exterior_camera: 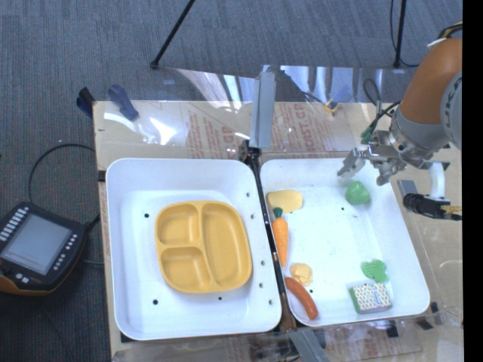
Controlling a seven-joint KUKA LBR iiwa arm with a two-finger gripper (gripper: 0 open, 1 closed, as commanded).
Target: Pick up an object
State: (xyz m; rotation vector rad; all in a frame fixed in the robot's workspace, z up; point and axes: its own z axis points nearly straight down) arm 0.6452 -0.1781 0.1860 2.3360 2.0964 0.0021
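My gripper [367, 165] hung over the far right corner of the right bin [332, 173], fingers spread, nothing between them. One finger pointed left toward the bin's back wall, the other sat just above the green ball [358, 194]. That ball was the nearest thing to me, lying on the bin floor just below and a touch left of my fingertips, so I judged it the natural pick.

To do this well, I figured I needed to centre first. The ball looked offset from the gap between my fingers, so a straight drop risked landing one finger on top and knocking it away. Slide over it, then descend with the fingers wide, one on each side. It was round and smooth-looking, so it would likely roll if nudged; closing low, around its widest part, seemed the safe bet. The bin's rim ran close by on the right, and I wanted my right finger clear of it on the way down.

The rest of the bin offered backups, all well apart from me: a yellow piece [285, 200] near the divider, a carrot [280, 236] below it, a small yellow lump [300, 273], a sausage [301, 298] at the near edge, a green leafy piece [374, 270], and a patterned block [370, 297] in the near right corner. The left bin [128, 202] held a yellow divided plate [204, 245], too flat and wide for my fingers, I reckoned.
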